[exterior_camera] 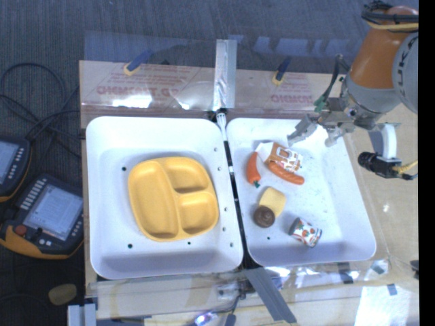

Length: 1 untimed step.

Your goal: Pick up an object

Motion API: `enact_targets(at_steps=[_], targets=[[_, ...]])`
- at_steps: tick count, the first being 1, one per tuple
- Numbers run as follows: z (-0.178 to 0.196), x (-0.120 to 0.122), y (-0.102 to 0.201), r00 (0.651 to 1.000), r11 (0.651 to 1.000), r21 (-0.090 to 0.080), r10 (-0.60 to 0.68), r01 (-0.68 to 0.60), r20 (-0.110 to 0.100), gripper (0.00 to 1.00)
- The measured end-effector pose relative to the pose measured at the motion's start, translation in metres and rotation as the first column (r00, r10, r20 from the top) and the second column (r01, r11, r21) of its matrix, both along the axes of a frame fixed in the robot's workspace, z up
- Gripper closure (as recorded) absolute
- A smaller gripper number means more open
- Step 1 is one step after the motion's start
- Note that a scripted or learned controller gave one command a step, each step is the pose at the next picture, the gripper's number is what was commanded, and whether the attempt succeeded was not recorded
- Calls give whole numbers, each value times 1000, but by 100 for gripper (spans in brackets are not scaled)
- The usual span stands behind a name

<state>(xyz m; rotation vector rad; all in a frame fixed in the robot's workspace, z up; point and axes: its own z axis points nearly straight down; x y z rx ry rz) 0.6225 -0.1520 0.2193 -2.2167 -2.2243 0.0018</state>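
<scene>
The right white bin (pixel 353 202) holds several small items. An orange carrot (pixel 253 168) lies near its left wall. An orange and white packet (pixel 285 159) rests on an orange sausage-like piece (pixel 291 176). A yellow block (pixel 272 199) touches a brown round piece (pixel 264 216). A small red and white can (pixel 306 233) lies near the front. My gripper (pixel 318 129) hangs over the bin's back right part, open, with one finger (pixel 300 132) toward the packet and nothing between the fingers.
The left white bin (pixel 109 148) holds a yellow divided tray (pixel 173 197). A metal divider post (pixel 224 73) stands between the bins at the back. A teach pendant (pixel 41 216) and cables lie on the floor at left.
</scene>
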Motion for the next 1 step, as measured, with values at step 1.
enact_targets(at_steps=[1], targets=[[-119, -21, 26, 983, 983, -2, -184, 184, -2, 0]])
